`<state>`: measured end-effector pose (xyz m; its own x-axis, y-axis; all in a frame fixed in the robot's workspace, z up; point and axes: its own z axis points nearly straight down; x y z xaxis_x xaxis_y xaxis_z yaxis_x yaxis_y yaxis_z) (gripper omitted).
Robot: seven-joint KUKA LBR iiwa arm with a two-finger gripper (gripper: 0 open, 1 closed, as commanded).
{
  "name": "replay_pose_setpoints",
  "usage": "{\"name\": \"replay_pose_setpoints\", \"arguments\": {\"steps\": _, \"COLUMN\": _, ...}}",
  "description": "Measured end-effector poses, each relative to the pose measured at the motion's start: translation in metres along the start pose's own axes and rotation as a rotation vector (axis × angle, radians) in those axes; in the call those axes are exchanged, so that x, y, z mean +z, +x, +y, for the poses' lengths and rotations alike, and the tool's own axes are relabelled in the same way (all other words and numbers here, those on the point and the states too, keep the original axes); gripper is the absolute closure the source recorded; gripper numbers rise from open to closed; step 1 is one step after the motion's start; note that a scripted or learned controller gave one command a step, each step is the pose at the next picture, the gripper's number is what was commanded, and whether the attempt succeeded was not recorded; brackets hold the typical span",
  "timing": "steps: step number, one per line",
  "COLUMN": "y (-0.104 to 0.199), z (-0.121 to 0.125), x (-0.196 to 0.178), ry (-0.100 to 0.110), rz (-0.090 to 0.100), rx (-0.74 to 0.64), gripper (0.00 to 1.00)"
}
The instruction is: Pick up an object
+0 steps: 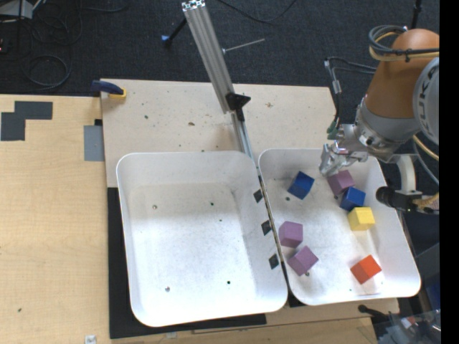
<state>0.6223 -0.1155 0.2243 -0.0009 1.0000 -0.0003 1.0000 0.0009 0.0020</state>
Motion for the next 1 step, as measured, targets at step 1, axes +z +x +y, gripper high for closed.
{"name": "replay_pose_setpoints", "arguments": {"steps": 1, "y": 0.0514, "z": -0.0105, "x": 0.0085, "ry": 0.007, "rz": 0.003, "rx": -0.003, "gripper": 1.00}}
